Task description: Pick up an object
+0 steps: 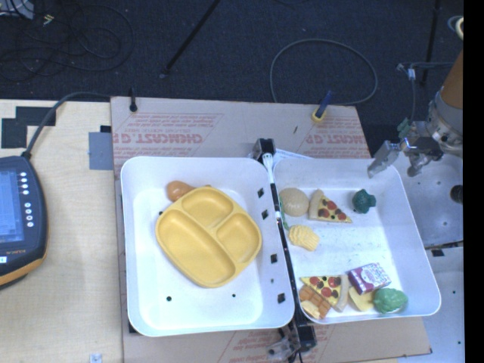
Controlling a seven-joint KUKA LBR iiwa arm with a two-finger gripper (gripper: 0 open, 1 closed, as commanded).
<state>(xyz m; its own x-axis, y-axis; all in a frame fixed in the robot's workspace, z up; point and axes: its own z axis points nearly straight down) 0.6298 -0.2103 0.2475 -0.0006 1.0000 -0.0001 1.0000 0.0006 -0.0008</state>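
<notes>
Toy food lies scattered in the right bin (412, 225): pizza slice (329, 208), green broccoli (364, 200), purple carton (368, 277). Gripper (398, 158) hovers over the bin's far right corner, fingers spread, pinching nothing. Yellow divided plate (208, 235) sits in the left bin (144, 278).

Robotics lab: teach pendant (19, 214), floor cables (325, 70).

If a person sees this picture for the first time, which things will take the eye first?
First comes the big yellow divided plate, tilted in the left bin. Next come the bright toy foods in the right bin, such as the pizza slice and the purple carton. The gripper hangs at that bin's upper right corner.
</notes>
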